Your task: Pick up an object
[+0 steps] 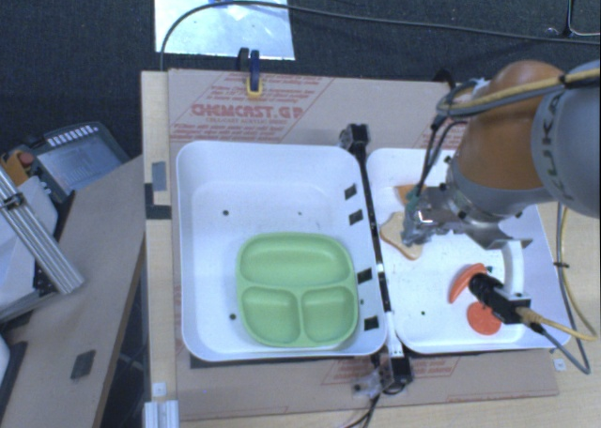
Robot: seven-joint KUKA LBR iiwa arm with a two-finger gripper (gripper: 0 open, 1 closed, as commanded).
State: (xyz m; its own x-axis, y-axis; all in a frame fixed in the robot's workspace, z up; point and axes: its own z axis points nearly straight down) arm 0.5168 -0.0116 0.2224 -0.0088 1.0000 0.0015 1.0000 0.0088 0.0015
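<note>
Both white bins look like smooth, slightly glossy plastic. The green divided plate is matt plastic. Beneath them lies printed brown cardboard. A shiny metal sheet rests on dark, rough carpet.

Arm cut off at right, hiding right bin — partly

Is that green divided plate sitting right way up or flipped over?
Right way up. The green divided plate lies flat in the left bin, its three hollow compartments facing upward, rims raised around them.
</note>
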